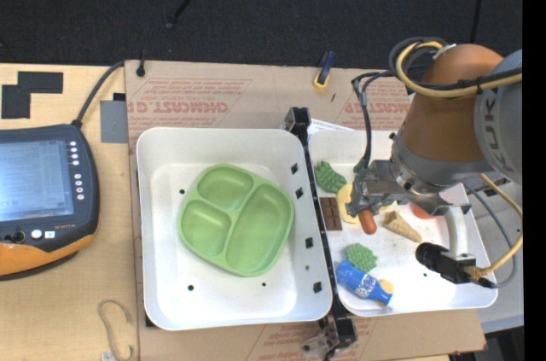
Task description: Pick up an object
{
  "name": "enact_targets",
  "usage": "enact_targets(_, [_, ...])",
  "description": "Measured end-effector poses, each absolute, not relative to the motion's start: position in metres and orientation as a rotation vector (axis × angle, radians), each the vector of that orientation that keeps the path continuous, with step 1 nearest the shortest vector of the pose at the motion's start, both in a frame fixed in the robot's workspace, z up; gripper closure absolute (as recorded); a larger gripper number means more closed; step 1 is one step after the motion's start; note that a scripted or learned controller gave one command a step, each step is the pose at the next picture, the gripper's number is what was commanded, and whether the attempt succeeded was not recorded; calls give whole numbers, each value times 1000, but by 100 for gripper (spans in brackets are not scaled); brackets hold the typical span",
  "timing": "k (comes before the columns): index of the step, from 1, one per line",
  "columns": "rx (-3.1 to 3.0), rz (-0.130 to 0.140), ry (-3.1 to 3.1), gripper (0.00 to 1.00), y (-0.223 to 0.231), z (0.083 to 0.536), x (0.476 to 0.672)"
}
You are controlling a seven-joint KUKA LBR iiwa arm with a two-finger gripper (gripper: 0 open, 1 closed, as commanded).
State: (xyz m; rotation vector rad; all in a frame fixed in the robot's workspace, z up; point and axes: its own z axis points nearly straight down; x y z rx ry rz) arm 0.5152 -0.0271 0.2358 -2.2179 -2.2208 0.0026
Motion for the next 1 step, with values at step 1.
enact_targets(1, [-2218,3,-2221,100,-29,237,517])
